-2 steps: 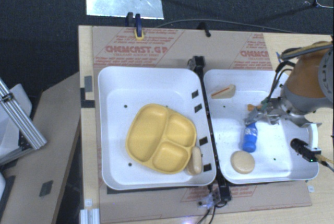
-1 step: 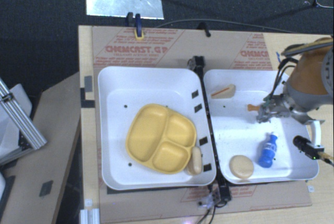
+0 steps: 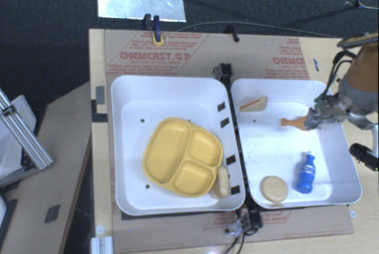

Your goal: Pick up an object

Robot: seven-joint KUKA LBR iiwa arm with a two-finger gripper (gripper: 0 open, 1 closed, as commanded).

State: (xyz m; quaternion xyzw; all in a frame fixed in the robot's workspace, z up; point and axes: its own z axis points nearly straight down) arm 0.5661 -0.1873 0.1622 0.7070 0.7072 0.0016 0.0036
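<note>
Resting in glossy white bin (image 3: 177, 88), yellow sectioned tray (image 3: 182, 157), round beige disc (image 3: 274, 189)

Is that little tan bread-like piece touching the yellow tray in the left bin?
Touching. The camera view shows the tan piece lying tight against the yellow tray's lower right edge, with no white bin floor visible between them.

Only readable thing here is the red "CHEMCAST GP" print on the brown protective sheet (image 3: 177, 51) under the two bins, at the far left. It repeats on the far right, but that copy is too faint to read properly.
</note>
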